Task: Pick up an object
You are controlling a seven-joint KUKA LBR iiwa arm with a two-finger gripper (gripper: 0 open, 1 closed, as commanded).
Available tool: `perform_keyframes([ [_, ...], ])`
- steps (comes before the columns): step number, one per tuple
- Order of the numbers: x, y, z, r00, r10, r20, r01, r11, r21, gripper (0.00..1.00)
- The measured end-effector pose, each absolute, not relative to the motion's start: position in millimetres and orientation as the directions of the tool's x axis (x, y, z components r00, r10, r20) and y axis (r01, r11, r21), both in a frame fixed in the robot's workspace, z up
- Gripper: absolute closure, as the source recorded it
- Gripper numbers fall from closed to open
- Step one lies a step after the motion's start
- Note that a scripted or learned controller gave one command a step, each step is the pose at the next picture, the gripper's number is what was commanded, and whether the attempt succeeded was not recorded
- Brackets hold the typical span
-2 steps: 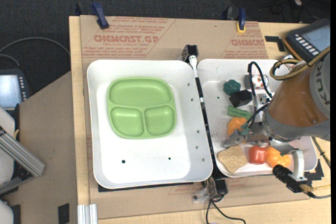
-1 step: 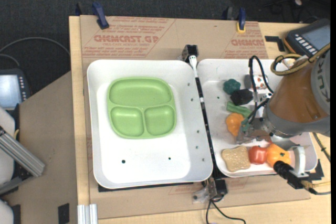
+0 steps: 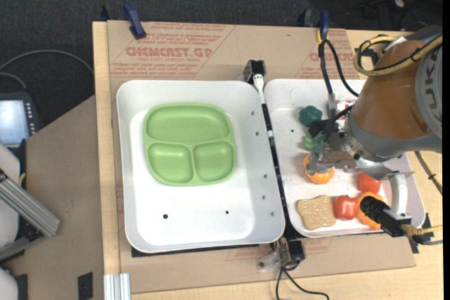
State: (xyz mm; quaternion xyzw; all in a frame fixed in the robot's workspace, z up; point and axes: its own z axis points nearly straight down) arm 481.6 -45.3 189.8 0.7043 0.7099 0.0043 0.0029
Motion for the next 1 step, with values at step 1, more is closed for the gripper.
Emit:
perform_keyframes([
  [1,480.7,3.9,279.9,-0.007,1.000,0.001,1.000,0.007,0.010,1.00],
])
